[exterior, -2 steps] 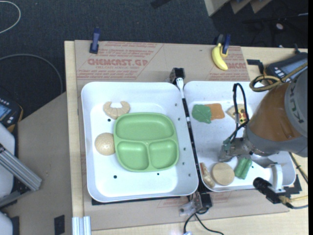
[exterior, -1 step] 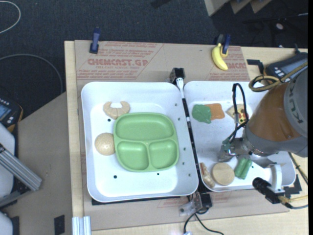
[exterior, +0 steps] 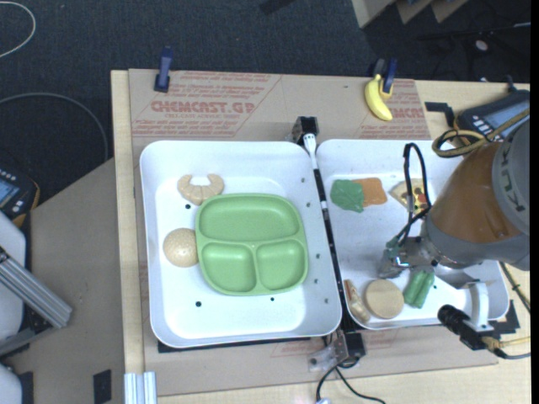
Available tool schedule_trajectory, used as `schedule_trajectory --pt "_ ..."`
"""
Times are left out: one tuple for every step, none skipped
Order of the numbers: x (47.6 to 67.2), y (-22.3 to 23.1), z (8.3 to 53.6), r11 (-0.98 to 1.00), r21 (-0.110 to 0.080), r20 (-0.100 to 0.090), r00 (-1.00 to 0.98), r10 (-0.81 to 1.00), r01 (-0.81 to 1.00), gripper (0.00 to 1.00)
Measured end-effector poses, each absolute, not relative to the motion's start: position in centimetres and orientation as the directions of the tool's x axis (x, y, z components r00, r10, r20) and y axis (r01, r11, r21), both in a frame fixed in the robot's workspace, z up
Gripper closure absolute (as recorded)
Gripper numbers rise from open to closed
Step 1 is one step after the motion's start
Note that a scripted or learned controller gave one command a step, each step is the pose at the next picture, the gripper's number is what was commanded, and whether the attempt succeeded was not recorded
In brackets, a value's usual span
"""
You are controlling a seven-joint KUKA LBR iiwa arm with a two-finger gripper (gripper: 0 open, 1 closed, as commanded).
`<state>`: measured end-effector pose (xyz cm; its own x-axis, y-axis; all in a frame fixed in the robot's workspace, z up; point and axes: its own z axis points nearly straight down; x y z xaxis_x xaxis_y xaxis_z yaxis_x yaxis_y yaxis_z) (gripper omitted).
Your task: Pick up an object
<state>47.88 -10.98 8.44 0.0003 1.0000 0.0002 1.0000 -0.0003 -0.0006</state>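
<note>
Green block (exterior: 418, 286) is lying in the right bin (exterior: 362, 154), and we're seeing the gripper (exterior: 399, 259) hovering just beside it; can't tell its grip state.

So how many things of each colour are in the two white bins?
Green: 3, the divided plate, a soft green lump and a small green piece by the gripper.
Tan or beige: 3, the curved biscuit, the round ball and the round disc.
Orange: 1, the orange piece.
Total: 7 that I can tell apart.
</note>
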Motion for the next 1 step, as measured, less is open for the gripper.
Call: schedule_trajectory --pt "47.88 -12.17 8.44 -0.002 0.0 -0.001 0.002 1.0 1.0 1.0"
